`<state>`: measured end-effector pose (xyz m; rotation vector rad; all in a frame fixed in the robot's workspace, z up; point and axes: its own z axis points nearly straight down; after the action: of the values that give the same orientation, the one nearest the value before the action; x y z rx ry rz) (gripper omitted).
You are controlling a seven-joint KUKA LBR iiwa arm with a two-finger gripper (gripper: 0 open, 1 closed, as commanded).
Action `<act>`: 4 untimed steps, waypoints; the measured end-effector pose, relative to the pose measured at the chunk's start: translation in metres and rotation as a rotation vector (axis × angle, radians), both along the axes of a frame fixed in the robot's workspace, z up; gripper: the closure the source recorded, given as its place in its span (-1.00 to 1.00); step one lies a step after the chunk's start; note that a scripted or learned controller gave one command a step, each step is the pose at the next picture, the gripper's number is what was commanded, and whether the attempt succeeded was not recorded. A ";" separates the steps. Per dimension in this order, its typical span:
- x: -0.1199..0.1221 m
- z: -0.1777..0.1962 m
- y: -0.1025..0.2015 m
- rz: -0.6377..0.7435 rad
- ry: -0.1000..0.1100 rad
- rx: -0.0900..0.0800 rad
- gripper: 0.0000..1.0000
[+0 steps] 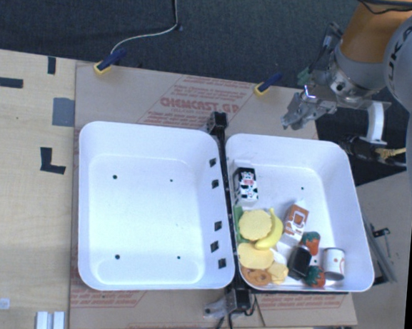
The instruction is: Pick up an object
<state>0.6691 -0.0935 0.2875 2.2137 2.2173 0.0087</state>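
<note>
Gripper (pixel 299 112): hovering above the table's far edge, beyond the right bin (pixel 348 180); I cannot tell its opening.
Objects: banana (pixel 274 233) among clutter, bin's near side.

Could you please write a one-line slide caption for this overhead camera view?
Gripper hovers above the right bin's far edge, objects heaped at its near end, beside the left bin.

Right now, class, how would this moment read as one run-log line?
gripper: above bench, beyond right bin's far rim, holding nothing | objects: heaped at right bin's near end, banana included | left bin: white | pick: not yet
</note>
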 end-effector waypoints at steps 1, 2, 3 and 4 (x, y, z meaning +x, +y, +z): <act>0.000 0.078 0.011 0.001 0.002 0.001 1.00; -0.001 0.259 0.019 0.002 -0.009 -0.001 1.00; -0.007 -0.002 0.004 -0.003 0.027 0.003 1.00; 0.000 0.140 0.075 0.008 -0.005 0.003 1.00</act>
<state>0.6695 -0.0187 0.4273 2.2039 2.2254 0.0179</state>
